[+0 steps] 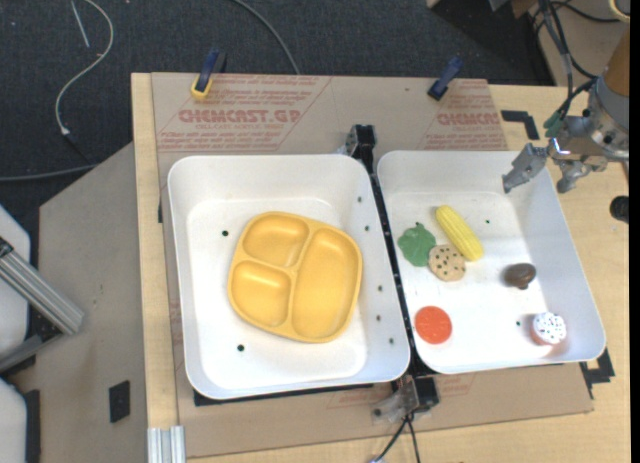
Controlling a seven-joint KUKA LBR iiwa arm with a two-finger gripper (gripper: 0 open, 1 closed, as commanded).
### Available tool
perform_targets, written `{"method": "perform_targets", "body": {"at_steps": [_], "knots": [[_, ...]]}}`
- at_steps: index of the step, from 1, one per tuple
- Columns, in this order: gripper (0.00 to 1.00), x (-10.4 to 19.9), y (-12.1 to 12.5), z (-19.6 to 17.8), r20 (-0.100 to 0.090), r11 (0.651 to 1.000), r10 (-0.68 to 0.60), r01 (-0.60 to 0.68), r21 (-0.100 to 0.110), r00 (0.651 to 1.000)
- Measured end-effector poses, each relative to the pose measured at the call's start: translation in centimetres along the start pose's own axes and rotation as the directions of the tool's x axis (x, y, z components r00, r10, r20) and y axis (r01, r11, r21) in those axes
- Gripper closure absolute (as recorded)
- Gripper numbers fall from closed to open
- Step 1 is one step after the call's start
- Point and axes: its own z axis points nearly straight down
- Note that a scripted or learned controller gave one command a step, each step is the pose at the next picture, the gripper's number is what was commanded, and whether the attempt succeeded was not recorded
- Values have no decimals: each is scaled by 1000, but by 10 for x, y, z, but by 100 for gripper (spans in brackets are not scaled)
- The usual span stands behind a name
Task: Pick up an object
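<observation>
The right bin (560,251) holds several small items: a yellow corn cob (459,232), a green leafy piece (416,244), a speckled cookie (447,264), a brown lump (519,274), an orange-red disc (433,324) and a white dotted piece (548,328). My gripper (546,168) hangs over the bin's far right corner, above and to the right of the corn. Its two grey fingers (521,167) are spread apart and open, with nothing between them.
The left bin (200,201) carries a yellow divided plate (296,275). Blue clamps (208,72) pin the cardboard sheet at the back. Cables and boxes crowd the upper right by the arm.
</observation>
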Motion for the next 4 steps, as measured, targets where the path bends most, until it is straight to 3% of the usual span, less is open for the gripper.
{"method": "perform_targets", "body": {"at_steps": [1, 4], "knots": [[0, 1, 3, -8, 3, 1000, -3, 3, -13, 1000], [0, 15, 17, 150, 2, 1000, -5, 5, -8, 1000]]}}
